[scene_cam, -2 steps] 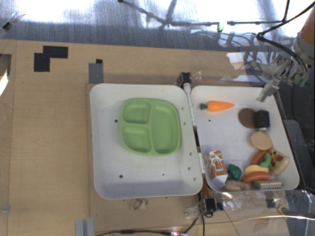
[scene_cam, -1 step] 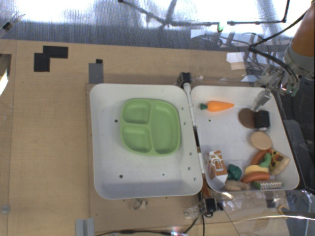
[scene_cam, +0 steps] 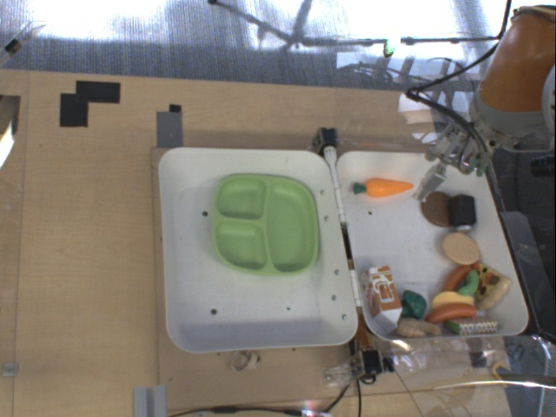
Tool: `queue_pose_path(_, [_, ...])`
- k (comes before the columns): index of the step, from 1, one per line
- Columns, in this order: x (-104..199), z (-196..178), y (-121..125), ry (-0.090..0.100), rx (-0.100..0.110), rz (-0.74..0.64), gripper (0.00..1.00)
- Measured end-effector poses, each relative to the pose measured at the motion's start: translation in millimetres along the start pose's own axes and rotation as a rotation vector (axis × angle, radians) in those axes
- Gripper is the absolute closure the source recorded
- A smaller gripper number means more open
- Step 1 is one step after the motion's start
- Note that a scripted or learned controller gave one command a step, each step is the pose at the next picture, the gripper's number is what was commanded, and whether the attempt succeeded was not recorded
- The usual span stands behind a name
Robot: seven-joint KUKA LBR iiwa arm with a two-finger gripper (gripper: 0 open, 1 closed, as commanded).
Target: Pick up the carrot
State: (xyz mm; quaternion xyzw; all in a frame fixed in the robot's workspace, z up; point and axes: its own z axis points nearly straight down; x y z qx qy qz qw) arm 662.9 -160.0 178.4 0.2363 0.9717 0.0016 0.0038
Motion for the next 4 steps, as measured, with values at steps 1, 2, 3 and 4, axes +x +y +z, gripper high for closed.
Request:
queue_pose_path(1, [25, 89, 14, -0.008, -0.002, 0.062, 0.0])
queue_pose_path(2, [2, 89, -15, -0.007, 0.0, 0.402, 0.0])
queue_pose_path(3, [29, 92, 49, -0.001, 0.003, 0.543, 0.0])
queue_pose_path(4, [24, 92, 59, 0.008, 0.007, 0.73, 0.0])
